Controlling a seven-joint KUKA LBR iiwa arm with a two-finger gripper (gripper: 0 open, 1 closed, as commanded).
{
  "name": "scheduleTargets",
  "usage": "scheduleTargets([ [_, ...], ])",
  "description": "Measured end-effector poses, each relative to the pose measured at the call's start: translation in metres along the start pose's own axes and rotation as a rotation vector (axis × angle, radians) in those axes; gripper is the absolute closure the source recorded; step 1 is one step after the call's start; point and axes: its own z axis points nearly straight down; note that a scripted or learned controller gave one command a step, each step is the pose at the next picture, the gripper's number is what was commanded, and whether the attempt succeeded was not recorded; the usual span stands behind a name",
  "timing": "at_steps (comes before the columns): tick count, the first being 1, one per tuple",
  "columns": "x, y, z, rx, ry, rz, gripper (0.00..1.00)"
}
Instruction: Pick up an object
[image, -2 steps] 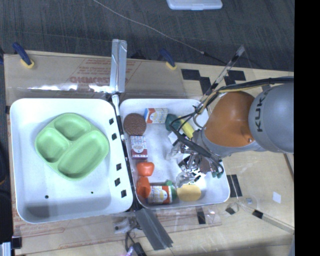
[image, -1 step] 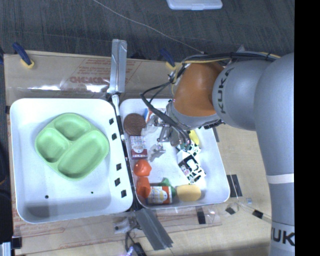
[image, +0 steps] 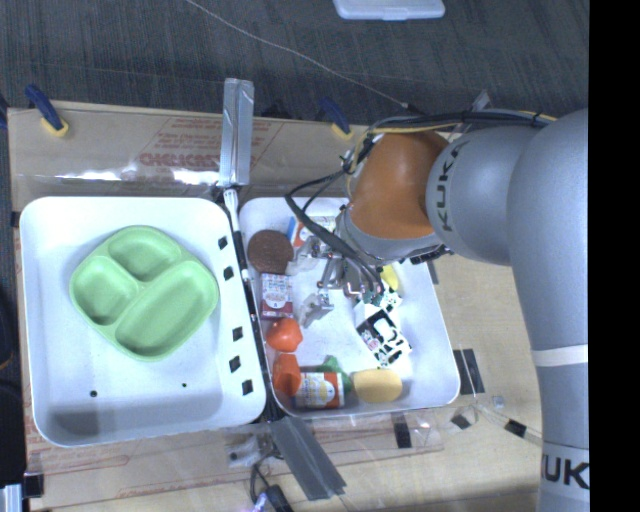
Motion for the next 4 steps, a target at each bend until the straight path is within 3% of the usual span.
scheduleTargets([
  [1, -0.002, 0.002, -0.011, 0.001, -0.004, -0.007, 1.00],
  [2, -0.023, -0.021, -0.090, 0.001, -0.005, 0.253, 1.00],
  [3, -0.051, 0.011, -0.005, 0.000, -0.010, 0.350, 1.00],
  [4, -0.049, 0.068, -0.103, -0.002, -0.008, 0.577, 1.00],
])
